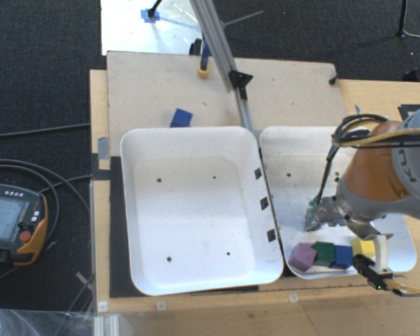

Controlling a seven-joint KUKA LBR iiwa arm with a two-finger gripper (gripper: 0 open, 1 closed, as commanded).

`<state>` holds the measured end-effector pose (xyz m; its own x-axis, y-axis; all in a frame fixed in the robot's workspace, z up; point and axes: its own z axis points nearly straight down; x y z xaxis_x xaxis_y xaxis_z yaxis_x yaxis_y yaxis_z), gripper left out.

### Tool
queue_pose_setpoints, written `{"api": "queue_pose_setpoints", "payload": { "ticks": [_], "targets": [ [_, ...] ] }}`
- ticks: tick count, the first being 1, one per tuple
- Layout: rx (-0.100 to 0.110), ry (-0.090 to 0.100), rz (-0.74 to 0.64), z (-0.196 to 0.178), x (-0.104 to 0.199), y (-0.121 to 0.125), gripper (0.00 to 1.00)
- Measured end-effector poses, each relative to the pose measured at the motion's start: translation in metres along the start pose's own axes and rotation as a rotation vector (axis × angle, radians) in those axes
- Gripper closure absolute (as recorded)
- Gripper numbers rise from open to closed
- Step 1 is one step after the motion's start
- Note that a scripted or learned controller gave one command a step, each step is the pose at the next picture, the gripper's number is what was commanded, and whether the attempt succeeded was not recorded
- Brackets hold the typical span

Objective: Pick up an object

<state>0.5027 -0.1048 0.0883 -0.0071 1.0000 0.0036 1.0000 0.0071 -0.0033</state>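
The tool (313, 219) hangs low in the right bin (294, 152); the purple block (302, 256) lies just below it, toward the bin's near rim; its grip I cannot tell.

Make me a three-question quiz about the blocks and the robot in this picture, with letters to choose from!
1. Where do the colored blocks lie?
A. left bin
B. right bin's front edge
C. the floor

2. What color is the block nearest the left bin?
A. purple
B. red
C. orange

3. Where is the arm's end effector?
A. over the left bin
B. over the right bin
C. off the bench

Answers:
1 B: the purple block, green block, blue block and yellow block sit along the right bin front.
2 A: purple is leftmost.
3 B: the end effector hangs above that bin.
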Motion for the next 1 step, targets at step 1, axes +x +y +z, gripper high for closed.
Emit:
{"api": "queue_pose_setpoints", "payload": {
  "ticks": [1],
  "targets": [
    [-0.013,-0.003,-0.002,-0.0183,0.0233,0.0845,1.0]
  ]
}}
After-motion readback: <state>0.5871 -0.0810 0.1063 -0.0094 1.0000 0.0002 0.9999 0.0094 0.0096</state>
